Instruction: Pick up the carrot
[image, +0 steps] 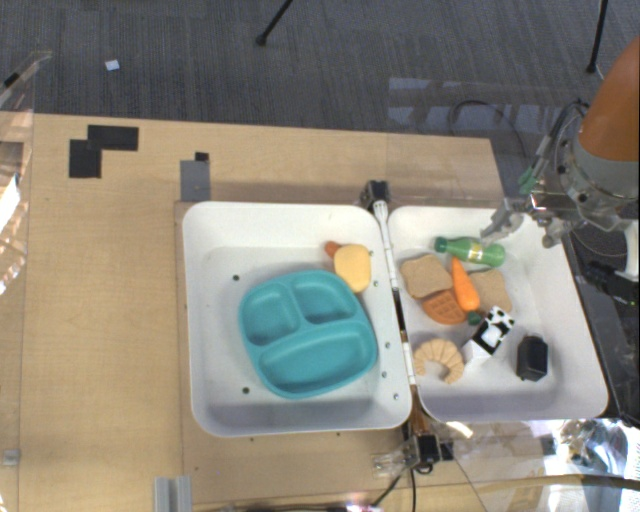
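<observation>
— where's the carrot?

— the carrot (464, 284) lies in the right bin (565, 330), tilted, resting on a bread slice (428, 275) and an orange disc (445, 308), just below the green bottle (470, 251).

— and you?

— my gripper (522, 221) hangs over the bin's upper right part, beside the bottle's end, apart from the carrot. my jaws stand spread and hold nothing.

— the rest?

— a croissant (441, 359) and a black block (532, 357) nearby; a teal tray (305, 332) in the left bin (215, 330).
</observation>
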